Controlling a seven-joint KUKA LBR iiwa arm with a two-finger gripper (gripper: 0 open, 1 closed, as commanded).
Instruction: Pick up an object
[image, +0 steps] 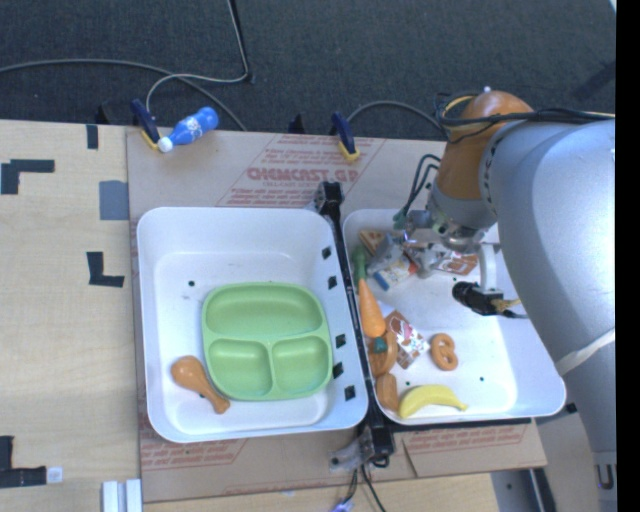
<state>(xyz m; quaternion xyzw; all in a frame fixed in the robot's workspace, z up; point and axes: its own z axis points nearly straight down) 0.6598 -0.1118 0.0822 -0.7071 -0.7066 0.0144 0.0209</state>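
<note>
Yellow banana (432, 401) lies nearest, at the front of the right bin (525, 385), with a brown pretzel (443, 351) just behind it. Along that bin's left wall an orange carrot (371, 311) points away from the camera. Nearer than it sit two orange-brown lumps (381, 372) that I cannot identify, with a red-and-white wrapper (406, 338) beside them. In the left bin (150, 300) a green divided plate (267, 338) takes up the middle, and a drumstick (198, 382) lies just beside its near left corner. Farther back in the right bin my gripper (425, 250) is down over a heap of small packets (385, 262). My own wrist hides most of it, so I cannot tell whether it is open, closed or gripping anything. The packets are too jumbled to tell apart. Farthest off, on the cardboard (290, 170) behind the bins, a blue bottle (190, 127) lies on its side.
</note>
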